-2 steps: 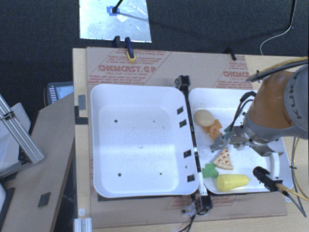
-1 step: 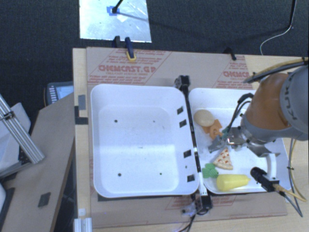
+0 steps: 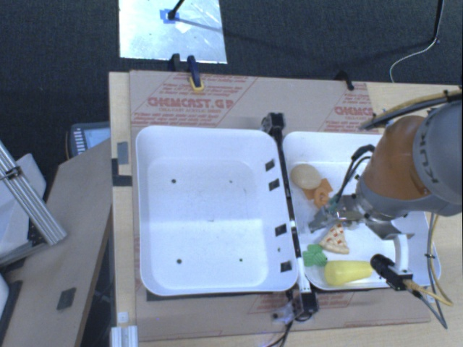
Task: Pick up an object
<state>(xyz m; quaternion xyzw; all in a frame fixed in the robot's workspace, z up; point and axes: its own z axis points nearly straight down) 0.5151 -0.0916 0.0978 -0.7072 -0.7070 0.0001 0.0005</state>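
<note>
Right now your arm [image 3: 405, 168], grey with an orange band, reaches in from the right side over the right bin [image 3: 329, 139]. The gripper [image 3: 327, 219] hangs low among a cluster of toy foods near the divider between the two bins. Whether it is spread or pressed together cannot be told from this slanted view, and nothing can be seen pinched in it.

Just below the gripper tip lies a pizza slice [image 3: 336, 240], a flat wedge. Its long axis runs roughly up and down the picture, narrow point toward the gripper, broad crust toward the near rim. A round tan piece [image 3: 306, 175] and an orange piece [image 3: 320, 193] sit just above. A green piece [image 3: 314, 255] and a yellow lemon-like piece [image 3: 348, 272], long axis left to right, lie along the near rim.

To do this step well, settle on one object, likely the slice. Close across its narrow width, not along its length, and keep clear of the neighbours touching it. Lift only once the grip looks sure.

The left bin [image 3: 210, 208] is beside it.
</note>
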